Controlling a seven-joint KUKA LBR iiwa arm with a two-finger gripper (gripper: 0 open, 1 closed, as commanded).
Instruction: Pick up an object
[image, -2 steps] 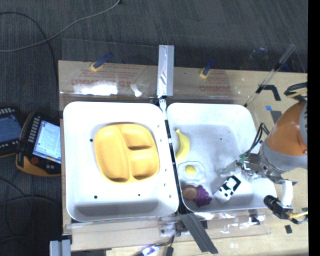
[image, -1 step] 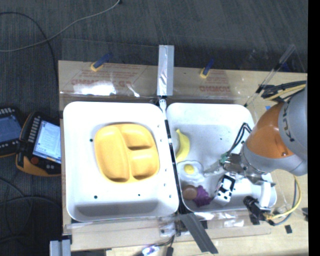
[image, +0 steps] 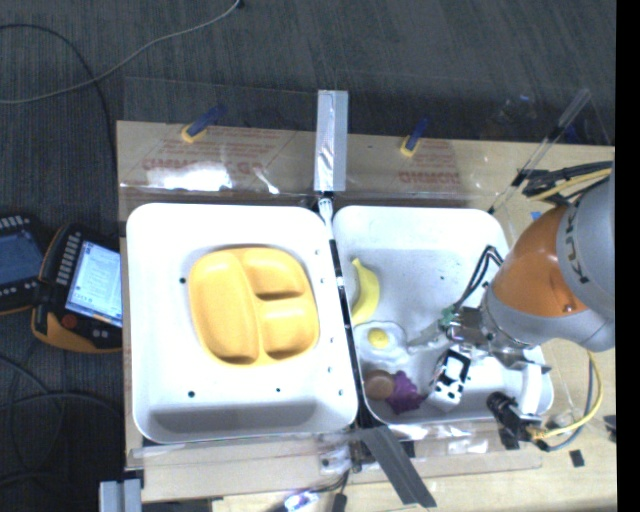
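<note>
Grey and orange, the arm reached into the right bin — the gripper hung low, its finger state indiscernible. Just beside it lay a black-and-white die, purple toy, fried egg and banana; the left bin held a yellow tray.

The right bin holds a small cluster along its left and lower side. A yellow banana curves against the left wall at nine o'clock. Just below lies a white fried egg with a yellow yolk. At six o'clock sit a brown ball and purple grapes, touching.
</note>
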